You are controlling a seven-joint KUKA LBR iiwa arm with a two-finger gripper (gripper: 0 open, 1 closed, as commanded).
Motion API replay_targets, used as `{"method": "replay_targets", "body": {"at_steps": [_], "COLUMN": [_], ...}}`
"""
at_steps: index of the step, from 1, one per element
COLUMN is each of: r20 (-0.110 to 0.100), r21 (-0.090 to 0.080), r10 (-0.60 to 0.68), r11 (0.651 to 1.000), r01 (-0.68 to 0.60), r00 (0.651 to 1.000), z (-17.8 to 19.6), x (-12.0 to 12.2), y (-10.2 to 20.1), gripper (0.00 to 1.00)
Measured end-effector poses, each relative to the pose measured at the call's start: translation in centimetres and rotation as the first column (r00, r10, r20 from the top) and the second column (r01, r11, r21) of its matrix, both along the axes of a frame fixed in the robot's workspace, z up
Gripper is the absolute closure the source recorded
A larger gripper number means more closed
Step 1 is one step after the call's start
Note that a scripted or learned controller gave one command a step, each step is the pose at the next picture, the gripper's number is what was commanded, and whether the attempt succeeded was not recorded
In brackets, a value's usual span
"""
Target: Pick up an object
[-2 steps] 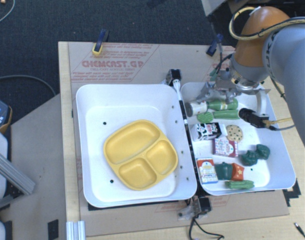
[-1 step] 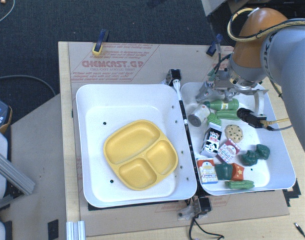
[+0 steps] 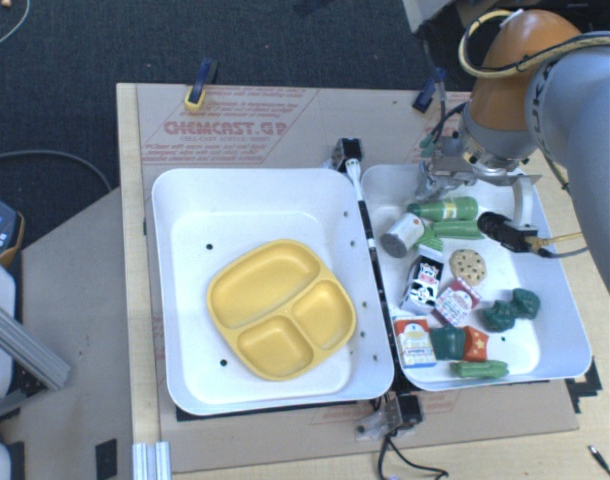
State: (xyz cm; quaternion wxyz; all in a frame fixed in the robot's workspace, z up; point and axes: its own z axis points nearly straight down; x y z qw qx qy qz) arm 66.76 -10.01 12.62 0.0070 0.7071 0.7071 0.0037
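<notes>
While a yellow divided plate [image 3: 281, 310] lies in the left bin [image 3: 175, 268], the right bin [image 3: 565, 353] holds a green bottle [image 3: 445, 209] among small toys, just beneath the gripper [image 3: 447, 176], whose state I cannot tell.

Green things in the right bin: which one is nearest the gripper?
The green bottle lying just under the gripper, at the bin's far end; the other green things lie nearer the camera.
</notes>
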Motion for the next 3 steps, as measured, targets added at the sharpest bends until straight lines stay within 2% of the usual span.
{"method": "replay_targets", "body": {"at_steps": [1, 2, 3], "r20": [-0.006, -0.007, -0.018], "r21": [0.003, 0.003, 0.007], "r10": [0.0, 0.001, 0.004], "r11": [1.0, 1.0, 1.0], "r01": [0.0, -0.001, -0.004], "r00": [1.0, 1.0, 1.0], "z": [6.5, 10.2, 11.3], "x": [0.2, 0.3, -3.2], "y": [0.1, 0.0, 4.1], "gripper": [1.0, 1.0, 1.0]}}
